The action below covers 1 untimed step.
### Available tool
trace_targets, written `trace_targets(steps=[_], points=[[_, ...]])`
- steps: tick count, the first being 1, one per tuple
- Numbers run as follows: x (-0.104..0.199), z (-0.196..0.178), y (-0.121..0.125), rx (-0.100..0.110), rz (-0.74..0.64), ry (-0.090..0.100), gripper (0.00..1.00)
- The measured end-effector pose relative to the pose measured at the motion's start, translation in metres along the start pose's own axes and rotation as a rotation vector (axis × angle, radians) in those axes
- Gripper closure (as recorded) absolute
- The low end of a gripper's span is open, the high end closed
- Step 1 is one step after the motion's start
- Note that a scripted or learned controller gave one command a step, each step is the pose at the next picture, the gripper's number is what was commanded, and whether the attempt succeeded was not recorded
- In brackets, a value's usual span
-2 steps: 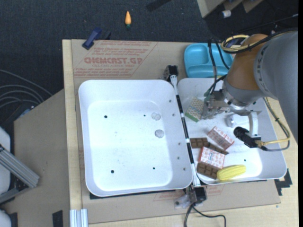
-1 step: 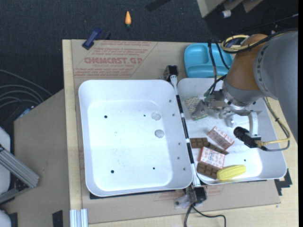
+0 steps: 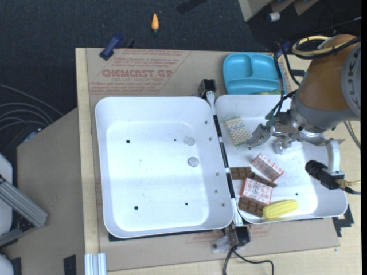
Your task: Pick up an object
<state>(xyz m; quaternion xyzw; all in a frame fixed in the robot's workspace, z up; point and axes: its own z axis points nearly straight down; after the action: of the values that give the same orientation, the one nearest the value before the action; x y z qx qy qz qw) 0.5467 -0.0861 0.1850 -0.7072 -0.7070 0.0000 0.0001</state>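
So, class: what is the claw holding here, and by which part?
Nothing: the claw hangs open above the right bin, near the patterned packet, with no item between its fingers.

i see two white bins (image 3: 155, 110), a light blue tray (image 3: 252, 73), a yellow corn cob (image 3: 279, 209), brown chocolate bars (image 3: 241, 173), a red-and-white striped packet (image 3: 266, 166), a checked white packet (image 3: 236, 130), and the arm's orange band (image 3: 327, 79).
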Motion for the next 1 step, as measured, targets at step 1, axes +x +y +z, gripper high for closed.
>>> trace_targets(steps=[1], points=[[-0.0077,0.1005,0.0426,0.001,0.000,0.000,0.00]])
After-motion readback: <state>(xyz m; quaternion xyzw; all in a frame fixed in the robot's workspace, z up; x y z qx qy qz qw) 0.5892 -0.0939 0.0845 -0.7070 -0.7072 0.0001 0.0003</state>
